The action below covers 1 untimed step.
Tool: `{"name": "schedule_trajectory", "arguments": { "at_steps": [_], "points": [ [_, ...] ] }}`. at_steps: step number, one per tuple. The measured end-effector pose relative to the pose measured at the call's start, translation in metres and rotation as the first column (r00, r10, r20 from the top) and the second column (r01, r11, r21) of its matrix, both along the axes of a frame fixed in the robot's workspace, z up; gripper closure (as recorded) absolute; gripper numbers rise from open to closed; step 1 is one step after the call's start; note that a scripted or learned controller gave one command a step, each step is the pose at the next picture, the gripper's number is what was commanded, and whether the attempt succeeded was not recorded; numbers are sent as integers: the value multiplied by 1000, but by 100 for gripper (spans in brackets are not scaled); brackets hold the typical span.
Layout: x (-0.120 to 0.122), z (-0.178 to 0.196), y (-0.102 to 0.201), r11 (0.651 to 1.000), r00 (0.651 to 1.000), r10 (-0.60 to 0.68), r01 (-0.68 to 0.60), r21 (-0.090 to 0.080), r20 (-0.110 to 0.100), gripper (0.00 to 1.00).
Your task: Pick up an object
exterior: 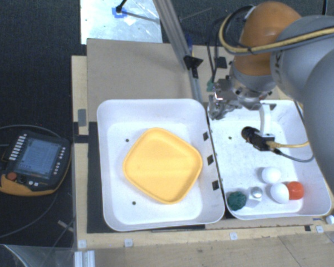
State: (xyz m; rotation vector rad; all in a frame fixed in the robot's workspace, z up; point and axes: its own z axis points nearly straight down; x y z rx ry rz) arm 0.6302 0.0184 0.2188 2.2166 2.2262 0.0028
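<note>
My gripper (216, 109) hangs over the far left corner of the right bin (317, 203), close to the divider between the bins. Nothing shows in its grasp. Several small objects lie at the near end of that bin: a dark green lump (236, 199), a small silver piece (256, 193), two white balls (271, 175) (279, 192) and a red-orange ball (295, 190). They sit well below the gripper in the view, apart from it. A yellow square plate (162, 164) lies in the left bin (108, 166).
A black part with a yellow cable (257, 138) hangs over the middle of the right bin. The grey arm and its orange band (264, 32) cover the bin's far right. A slanted metal pole (175, 29) stands behind the bins. A teach pendant (33, 161) lies at the left.
</note>
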Motion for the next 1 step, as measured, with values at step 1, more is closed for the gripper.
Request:
{"name": "schedule_trajectory", "arguments": {
  "at_steps": [1],
  "points": [
    [14,14,50,1000,1000,0,0,0,1,100]
  ]
}}
